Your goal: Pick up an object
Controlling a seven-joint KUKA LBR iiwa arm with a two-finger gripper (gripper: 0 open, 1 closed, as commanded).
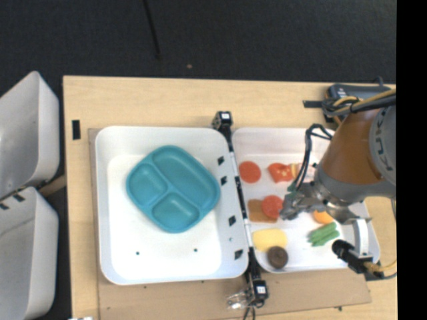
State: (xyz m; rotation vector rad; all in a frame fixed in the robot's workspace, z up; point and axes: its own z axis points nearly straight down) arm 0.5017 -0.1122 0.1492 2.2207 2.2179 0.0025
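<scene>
Overhead, the grey arm (357, 159) with its orange band reaches in from the right over the right-hand white bin (267, 139), its gripper (292, 207) lowered among a scatter of toy food. Whether anything is held, or how wide the gripper stands, cannot be told from this angle: the wrist and its cables hide the tip.

Crowding the gripper are several small pieces. A red round slice (249, 172) lies toward the bin's upper left, with a red and orange piece (281, 172) just beside it to the right. Directly at the gripper's left sits a red round piece (271, 207) resting against a brown flat piece (255, 211). Nearer the front edge lie a yellow block (269, 237) and, touching it, a dark brown round item (277, 257). A green bean-like piece (323, 235) lies to the gripper's right, with an orange piece (323, 217) partly under the arm above it.

The left-hand white bin (110, 199) holds a teal divided plate (173, 188), set at a tilt, well apart from the gripper. Black clips run along the wall between the two bins. Both bins stand on a light wooden tabletop (147, 99).
</scene>
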